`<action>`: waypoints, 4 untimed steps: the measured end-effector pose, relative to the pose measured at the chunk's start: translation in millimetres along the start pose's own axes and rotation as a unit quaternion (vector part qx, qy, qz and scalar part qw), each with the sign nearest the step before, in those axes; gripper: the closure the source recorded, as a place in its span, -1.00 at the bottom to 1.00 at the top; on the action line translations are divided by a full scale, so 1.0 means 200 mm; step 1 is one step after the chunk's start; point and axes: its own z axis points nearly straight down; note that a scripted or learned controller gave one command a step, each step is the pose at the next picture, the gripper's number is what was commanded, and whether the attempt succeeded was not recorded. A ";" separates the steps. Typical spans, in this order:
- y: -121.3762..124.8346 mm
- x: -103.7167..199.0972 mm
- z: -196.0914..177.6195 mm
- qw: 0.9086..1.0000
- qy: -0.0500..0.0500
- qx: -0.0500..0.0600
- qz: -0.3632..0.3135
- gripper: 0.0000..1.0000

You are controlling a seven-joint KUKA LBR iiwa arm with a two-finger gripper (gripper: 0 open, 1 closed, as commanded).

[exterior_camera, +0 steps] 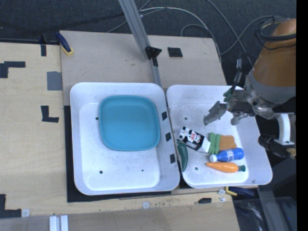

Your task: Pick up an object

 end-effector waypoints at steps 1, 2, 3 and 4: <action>-0.05 -0.01 0.28 1.000 0.000 0.003 0.000 -1.00; -0.05 -0.01 0.59 1.000 0.000 0.003 0.000 -1.00; -0.03 -0.06 0.84 1.000 0.000 0.002 0.000 -1.00; -0.03 -0.06 0.78 1.000 0.000 0.001 0.000 1.00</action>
